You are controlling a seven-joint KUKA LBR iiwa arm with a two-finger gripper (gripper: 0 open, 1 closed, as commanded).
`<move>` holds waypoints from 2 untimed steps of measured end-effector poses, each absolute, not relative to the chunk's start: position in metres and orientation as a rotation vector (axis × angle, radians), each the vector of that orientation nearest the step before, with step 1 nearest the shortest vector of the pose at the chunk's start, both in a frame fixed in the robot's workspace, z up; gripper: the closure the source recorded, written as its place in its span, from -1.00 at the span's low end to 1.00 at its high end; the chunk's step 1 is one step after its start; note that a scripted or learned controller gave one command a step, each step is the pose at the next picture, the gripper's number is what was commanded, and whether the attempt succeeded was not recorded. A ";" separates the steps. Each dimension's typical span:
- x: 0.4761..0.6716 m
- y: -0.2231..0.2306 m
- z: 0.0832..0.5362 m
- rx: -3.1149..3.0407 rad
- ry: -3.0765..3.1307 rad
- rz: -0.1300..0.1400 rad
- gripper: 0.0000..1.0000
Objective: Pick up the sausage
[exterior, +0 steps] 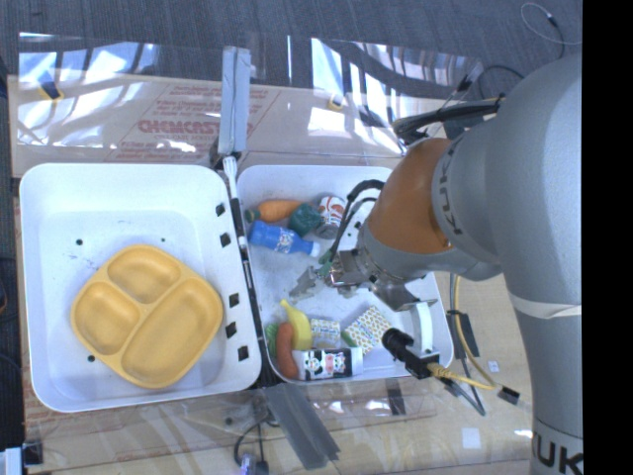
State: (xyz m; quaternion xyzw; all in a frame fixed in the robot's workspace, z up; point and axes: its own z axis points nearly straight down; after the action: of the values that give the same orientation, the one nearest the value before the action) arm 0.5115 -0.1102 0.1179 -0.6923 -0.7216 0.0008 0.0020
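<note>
1. "KU", white letters cut by the frame edge, stands on the grey arm (550, 452) at five o'clock.
2. Red print marks the cardboard sheet (148, 122) at eleven o'clock, mirrored and too faint to read.

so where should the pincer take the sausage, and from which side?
Probably mid-body, from above. The sausage lies lengthwise near the right bin's front-left corner, banana at its upper end and milk carton against its right side. Its far end is crowded, so close across its narrow width at the middle, one finger toward the bin wall. The pincer sits above it.
</note>
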 end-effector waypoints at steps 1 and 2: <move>0.524 -0.099 0.091 -2.037 -2.384 0.003 -1.00; 0.639 -0.125 0.127 -2.060 -2.347 0.021 -1.00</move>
State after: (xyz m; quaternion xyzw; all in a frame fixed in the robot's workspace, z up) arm 0.6390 -0.1255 0.1270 -0.6596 -0.7515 0.0067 0.0091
